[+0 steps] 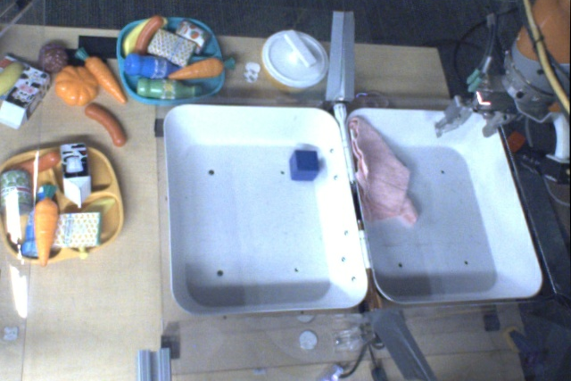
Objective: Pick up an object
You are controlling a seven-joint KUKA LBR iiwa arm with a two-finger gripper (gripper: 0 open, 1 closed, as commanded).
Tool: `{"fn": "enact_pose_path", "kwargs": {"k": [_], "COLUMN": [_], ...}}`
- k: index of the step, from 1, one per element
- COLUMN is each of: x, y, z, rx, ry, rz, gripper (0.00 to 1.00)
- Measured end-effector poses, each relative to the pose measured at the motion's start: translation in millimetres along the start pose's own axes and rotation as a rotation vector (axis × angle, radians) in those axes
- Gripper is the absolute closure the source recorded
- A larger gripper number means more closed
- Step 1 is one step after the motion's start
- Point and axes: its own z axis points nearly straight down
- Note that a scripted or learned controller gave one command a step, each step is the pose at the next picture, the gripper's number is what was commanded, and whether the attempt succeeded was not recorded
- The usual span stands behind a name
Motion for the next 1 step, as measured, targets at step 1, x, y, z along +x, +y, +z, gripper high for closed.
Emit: {"fn": "enact_pose_path", "kwargs": {"k": [1], "x": [48.1], "y": [-59.1], "z": [90.4], "rx": [0.002], "ry": [0.001], "rz": [-0.068], "gripper": [0.0]}}
